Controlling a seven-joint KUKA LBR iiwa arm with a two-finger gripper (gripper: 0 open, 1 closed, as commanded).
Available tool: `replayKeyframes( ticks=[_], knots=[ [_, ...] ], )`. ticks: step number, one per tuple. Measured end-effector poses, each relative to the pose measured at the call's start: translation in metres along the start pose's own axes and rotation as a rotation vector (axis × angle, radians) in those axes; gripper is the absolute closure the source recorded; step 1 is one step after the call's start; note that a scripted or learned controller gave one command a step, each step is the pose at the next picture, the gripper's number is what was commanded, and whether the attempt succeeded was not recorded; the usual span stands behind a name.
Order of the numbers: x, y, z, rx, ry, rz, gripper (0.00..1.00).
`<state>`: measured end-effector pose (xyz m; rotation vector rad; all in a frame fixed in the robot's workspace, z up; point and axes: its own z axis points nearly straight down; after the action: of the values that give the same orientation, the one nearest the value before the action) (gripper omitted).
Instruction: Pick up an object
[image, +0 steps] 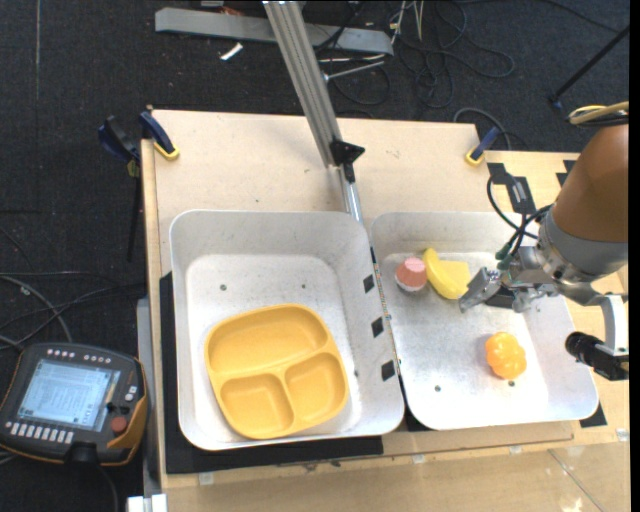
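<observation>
1. The tool (481, 290) hangs low in the right bin (540, 400), beside the yellow banana (447, 276); whether it grips anything cannot be told.
2. An orange fruit (505, 355) lies nearby.

The robot arm (592, 215) comes in from the right side, big and grey with an orange band just above its wrist. It bends down and toward the left, so the gripper (478, 288) sits low at the end of it, pointing left. The fingers look small and dark from up here, and it is too hard to tell how they are set.
</observation>
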<state>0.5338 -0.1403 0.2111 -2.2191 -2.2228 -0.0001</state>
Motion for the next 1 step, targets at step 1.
replayKeyframes(
  ticks=[1],
  knots=[
    [-0.0001, 0.0000, -0.0001, 0.000, 0.000, 0.001, 0.00]
  ],
)
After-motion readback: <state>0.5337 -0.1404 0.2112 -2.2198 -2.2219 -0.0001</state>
